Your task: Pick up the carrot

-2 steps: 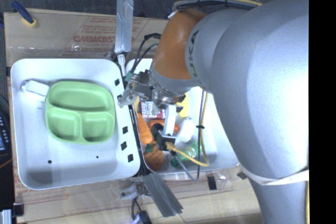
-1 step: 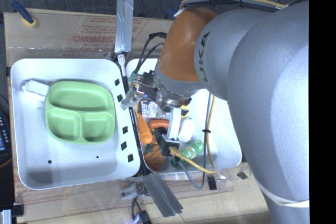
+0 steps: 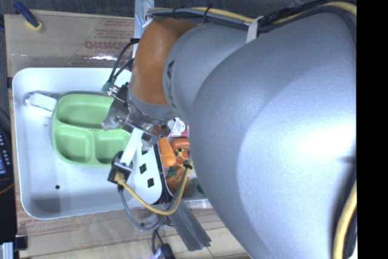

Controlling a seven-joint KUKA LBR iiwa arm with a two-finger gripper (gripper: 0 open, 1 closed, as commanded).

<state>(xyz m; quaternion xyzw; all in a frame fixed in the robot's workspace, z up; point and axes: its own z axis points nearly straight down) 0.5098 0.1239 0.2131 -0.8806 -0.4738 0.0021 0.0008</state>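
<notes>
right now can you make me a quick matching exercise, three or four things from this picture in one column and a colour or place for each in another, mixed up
Things:
1. divided tray
2. band above the arm's wrist
3. bin
4. clamp

Colour or place:
a. orange-brown, just above the gripper
b. white, holding the tray
c. blue and yellow, on the cardboard at the upper left
d. light green, lying in the left bin

Pairs: 1-d, 2-a, 3-b, 4-c
</notes>
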